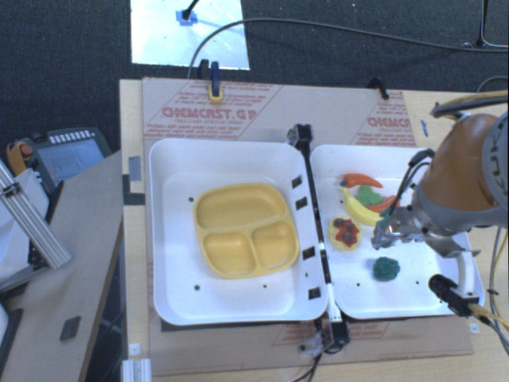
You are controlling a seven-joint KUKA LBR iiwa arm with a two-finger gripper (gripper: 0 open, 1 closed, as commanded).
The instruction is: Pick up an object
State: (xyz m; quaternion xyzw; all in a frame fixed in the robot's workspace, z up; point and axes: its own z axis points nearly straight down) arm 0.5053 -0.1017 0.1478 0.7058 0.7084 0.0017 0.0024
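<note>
Nothing looks lifted yet: end effector [385, 235], grip state impossible to tell, hovers at twelve o'clock of the dark green round toy [386, 268], which remains to be grasped.

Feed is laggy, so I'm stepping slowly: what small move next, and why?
Probably ease the gripper toward the bench's front edge, over the green broccoli-like toy. That toy lies alone on bare bin floor, while the banana and pepper crowd together.
</note>
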